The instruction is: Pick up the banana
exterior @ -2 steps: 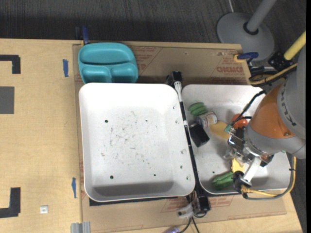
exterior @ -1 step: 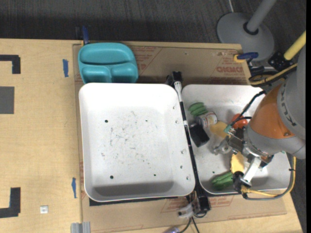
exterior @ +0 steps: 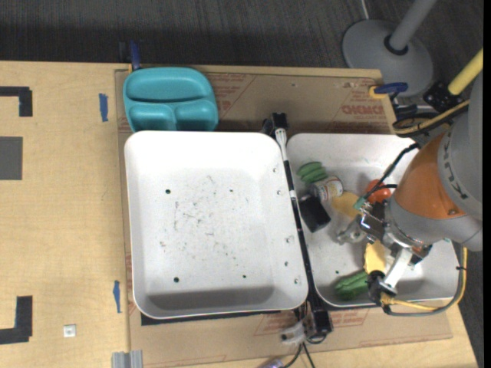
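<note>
Where the desk [exterior: 61, 228] stretches out on the left, its surface is pale, matt and wood-coloured, marked with black tape corners [exterior: 17, 100] and short strips of blue tape [exterior: 103, 106]. Further in, a teal plastic tray [exterior: 170, 98] with rounded corners and moulded compartments stands just behind the left bin [exterior: 207, 205], a shallow white tub with soft corners and a floor that is scuffed grey and dotted with a few small dark holes. Both bins sit on a brown cardboard sheet [exterior: 307, 90] with red print. The right bin [exterior: 337, 146] holds a ribbed green thing [exterior: 312, 172], a small bottle [exterior: 330, 188], a black blocky thing [exterior: 314, 212] and, near the front wall, a second green thing [exterior: 353, 284]. The banana [exterior: 374, 257] shows as a smooth yellow piece in this bin, beside the second green thing and partly hidden by the arm [exterior: 433, 194]. The metallic gripper [exterior: 357, 228] hangs just above and left of it; whether it is open or closed cannot be told. Behind the desk, dark ribbed carpet [exterior: 230, 14] carries a round grey stand base [exterior: 376, 46].
</note>
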`<state>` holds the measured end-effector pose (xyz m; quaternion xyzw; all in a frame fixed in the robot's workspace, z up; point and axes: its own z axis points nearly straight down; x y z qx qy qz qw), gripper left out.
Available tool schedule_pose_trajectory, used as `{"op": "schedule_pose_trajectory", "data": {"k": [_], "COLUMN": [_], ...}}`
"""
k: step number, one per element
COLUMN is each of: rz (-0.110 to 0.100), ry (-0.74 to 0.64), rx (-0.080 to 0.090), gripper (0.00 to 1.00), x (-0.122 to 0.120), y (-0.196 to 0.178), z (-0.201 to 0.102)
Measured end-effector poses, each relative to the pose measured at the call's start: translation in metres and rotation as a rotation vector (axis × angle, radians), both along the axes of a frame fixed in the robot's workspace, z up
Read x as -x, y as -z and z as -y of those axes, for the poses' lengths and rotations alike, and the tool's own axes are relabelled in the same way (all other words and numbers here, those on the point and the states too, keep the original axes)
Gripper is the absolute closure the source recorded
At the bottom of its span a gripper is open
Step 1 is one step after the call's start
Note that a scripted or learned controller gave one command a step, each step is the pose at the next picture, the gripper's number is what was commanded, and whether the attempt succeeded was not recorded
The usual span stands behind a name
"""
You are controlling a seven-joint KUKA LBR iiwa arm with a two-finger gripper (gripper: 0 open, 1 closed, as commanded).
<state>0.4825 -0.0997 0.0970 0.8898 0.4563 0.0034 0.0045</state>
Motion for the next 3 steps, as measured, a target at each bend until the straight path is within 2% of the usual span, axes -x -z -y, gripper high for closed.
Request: {"op": "schedule_pose_trajectory", "data": {"k": [1, 2, 3], "rz": [0.001, 0.001, 0.000], "ry": [-0.002, -0.002, -0.002], "rx": [0.001, 0.001, 0.001], "gripper": [1.00, 1.00, 0.00], "x": [-0.0006, -0.0009, -0.0008], "y": [-0.0101, -0.0195, -0.0195], "z": [-0.0002, -0.0004, -0.0005]}}
